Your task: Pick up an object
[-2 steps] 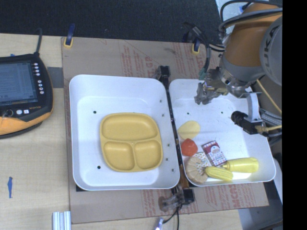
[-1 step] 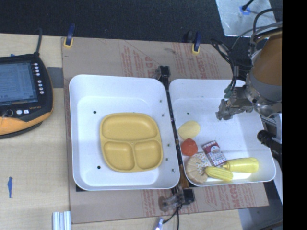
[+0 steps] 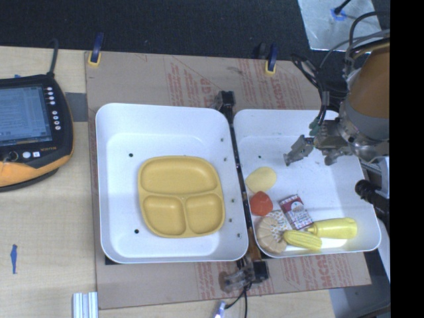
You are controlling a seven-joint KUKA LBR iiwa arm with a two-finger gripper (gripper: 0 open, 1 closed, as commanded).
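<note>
While the grey arm (image 3: 363, 121) reaches in from the right, its claw (image 3: 311, 150) hangs over the upper part of the right bin (image 3: 265, 121), fingers spread apart with nothing between them. One finger (image 3: 296, 152) points down and left toward the bin floor; the other (image 3: 331, 156) sits just to its right. Below and to the left of the claw lie the pickable things, all apart from it: a pale yellow potato-shaped piece (image 3: 261, 177), a red tomato-like piece (image 3: 261, 203) just under that, and a small red-and-white packet (image 3: 295, 212) almost straight below the claw. Further down are a round tan cracker (image 3: 269, 233), a corn cob (image 3: 303, 240) and a yellow banana-like piece (image 3: 336, 228), close together along the bin's near wall. Well to the claw's left, the left bin (image 3: 116, 131) holds a yellow divided tray (image 3: 180, 195). Far left on the surface (image 3: 46, 244) rests a control pendant (image 3: 30, 131).
</note>
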